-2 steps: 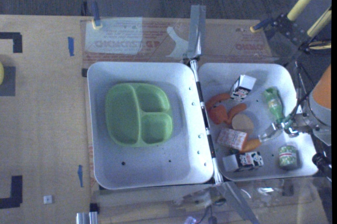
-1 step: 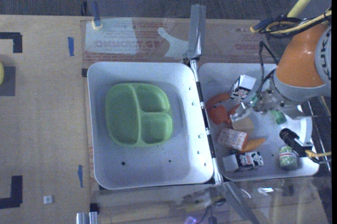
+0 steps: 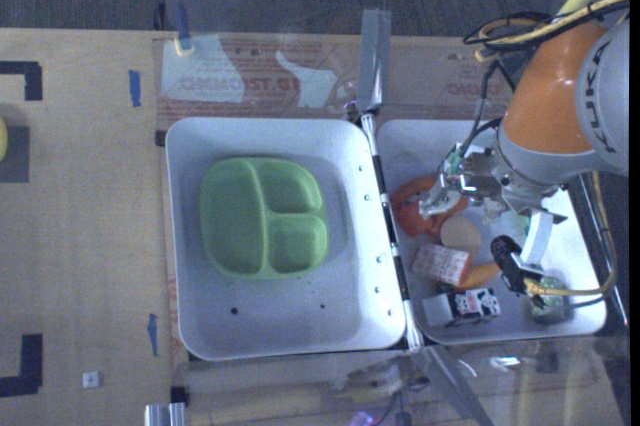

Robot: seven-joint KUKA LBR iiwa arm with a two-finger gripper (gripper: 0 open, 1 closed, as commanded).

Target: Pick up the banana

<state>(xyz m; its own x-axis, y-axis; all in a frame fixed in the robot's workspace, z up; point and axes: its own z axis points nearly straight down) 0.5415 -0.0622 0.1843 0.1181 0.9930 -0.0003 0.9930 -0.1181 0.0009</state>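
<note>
The right bin (image 3: 585, 309) is crowded — a red item (image 3: 412, 204), a tan disc (image 3: 461, 234), a patterned packet (image 3: 441, 264) and a black-and-white box (image 3: 472, 304) are packed close together, overhung by the arm (image 3: 555, 104). Open floor is left around the green plate (image 3: 264, 216) in the left bin (image 3: 190, 314).

One fixed camera looks down on me from above at a slant, far enough back to take in both shallow white plastic bins (image 3: 372, 244) and the tan wooden bench (image 3: 80, 244); my arm enters from its right.
</note>
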